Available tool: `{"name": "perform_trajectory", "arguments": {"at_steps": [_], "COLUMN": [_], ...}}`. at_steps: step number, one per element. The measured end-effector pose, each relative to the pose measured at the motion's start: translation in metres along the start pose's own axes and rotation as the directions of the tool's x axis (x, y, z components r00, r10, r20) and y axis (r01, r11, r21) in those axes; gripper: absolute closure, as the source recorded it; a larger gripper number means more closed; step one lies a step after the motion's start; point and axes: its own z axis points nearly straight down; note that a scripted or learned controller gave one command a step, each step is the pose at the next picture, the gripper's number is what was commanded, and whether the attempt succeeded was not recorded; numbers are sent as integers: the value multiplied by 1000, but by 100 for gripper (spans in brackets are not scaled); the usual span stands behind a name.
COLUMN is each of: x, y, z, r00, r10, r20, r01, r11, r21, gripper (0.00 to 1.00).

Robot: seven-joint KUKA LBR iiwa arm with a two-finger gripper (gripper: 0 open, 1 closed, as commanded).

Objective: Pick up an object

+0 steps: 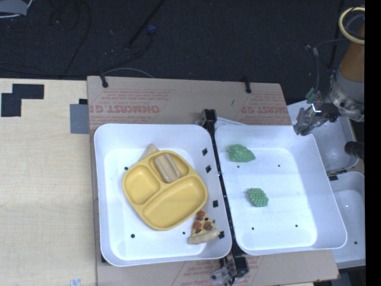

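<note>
Item 1, arm [351, 64]: entered from the right, parked above and outside the upper right corner of the right bin [324, 177]. The orange band is seen near the frame's top right.

Item 2, gripper [308, 121]: placed just over the right bin's far right corner, well apart from every object. The state of the jaws cannot be told; that part is small and dark against the rim. Nothing is seen held.

Item 3, right bin contents: a light green piece [240, 154] near the upper left, close to the divider, and a darker green knobbly piece [258, 197] near the middle. The two are apart from each other and lie on open floor.

Item 4, left bin [110, 159] contents: a yellow tray [169, 201] with three compartments, set at a slant. A tan roll [168, 167] is lodged in the tray's upper right compartment. A pale wedge [150, 151] is partly tucked under the tray's upper edge. A pizza slice [203, 230] lies just beside the tray's lower right edge, near the bin's corner.

Step in hand: judged as the approach, with no object yet chosen or reached.

Next move: travel leftward and down is called for. The green pieces are judged the nearest and least crowded targets; the darker one, clear of walls, would leave room on both sides for the descent.
</note>
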Motion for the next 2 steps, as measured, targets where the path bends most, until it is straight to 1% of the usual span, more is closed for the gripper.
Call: {"name": "perform_trajectory", "arguments": {"at_steps": [1,2], "x": [-1,55], "y": [1,4], "z": [-30,-14], "r00": [1000,1000], "r10": [-1,-2], "r20": [-1,-3], "r01": [1,2], "r11": [1000,1000], "r21": [1,7], "gripper": [100,100]}}
